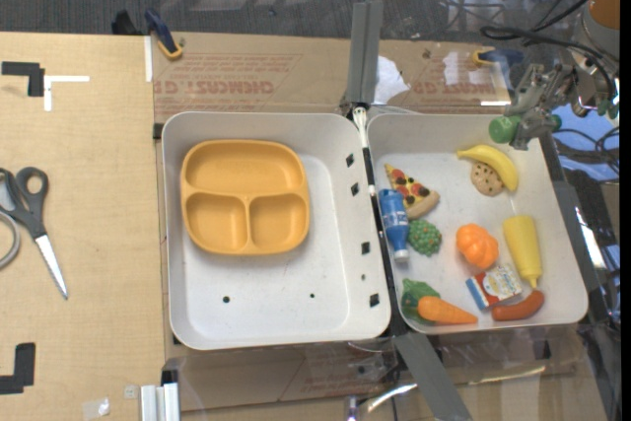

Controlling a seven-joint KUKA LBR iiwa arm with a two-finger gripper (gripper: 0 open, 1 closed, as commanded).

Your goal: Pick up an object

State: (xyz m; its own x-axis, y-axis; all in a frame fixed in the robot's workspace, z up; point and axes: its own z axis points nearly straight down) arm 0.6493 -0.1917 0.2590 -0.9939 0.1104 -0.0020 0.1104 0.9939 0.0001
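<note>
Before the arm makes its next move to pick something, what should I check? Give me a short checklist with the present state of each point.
1. Gripper position: above the far right corner of the right bin, not yet over most items. Ok.
2. Something held: a green object sits at the gripper, but whether it is gripped is unclear. Cannot tell.
3. Targets in reach: banana, cookie, orange, mustard bottle lie in the right bin. Ok.
4. Spacing: banana and cookie touch; the carrot lies against a green vegetable. Not ok.
5. Left bin: bears the yellow plate. Ok.
</note>
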